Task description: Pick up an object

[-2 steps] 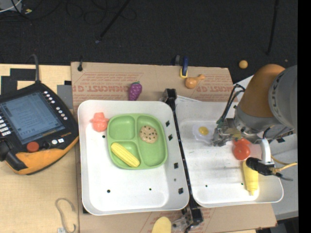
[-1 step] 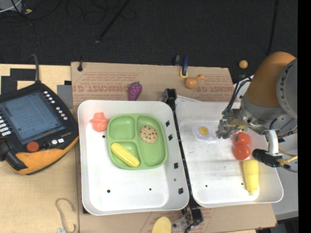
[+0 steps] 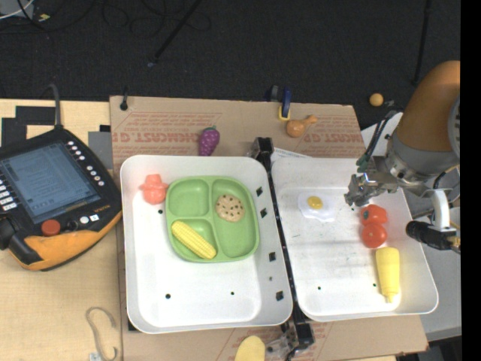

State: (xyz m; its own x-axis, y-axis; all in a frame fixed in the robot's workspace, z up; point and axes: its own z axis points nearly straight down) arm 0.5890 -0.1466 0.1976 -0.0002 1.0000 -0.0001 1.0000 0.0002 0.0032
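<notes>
My gripper (image 3: 358, 192) hangs over the right bin (image 3: 338, 292), near its upper right part. Just below and right of it lie two red tomatoes (image 3: 373, 215) (image 3: 373, 236), one against the other. A fried egg toy (image 3: 316, 205) lies to the gripper's left. A yellow bottle (image 3: 388, 271) lies lower down by the bin's right wall. Nothing shows in the gripper's grasp.
The left bin (image 3: 195, 292) holds a green divided plate (image 3: 192, 201) with a cookie (image 3: 229, 207) and a corn cob (image 3: 193, 240), plus a pink toy (image 3: 152, 189). Purple grapes (image 3: 209, 140) and an orange toy (image 3: 299, 125) lie behind the bins. A teach pendant (image 3: 52, 194) sits at left.
</notes>
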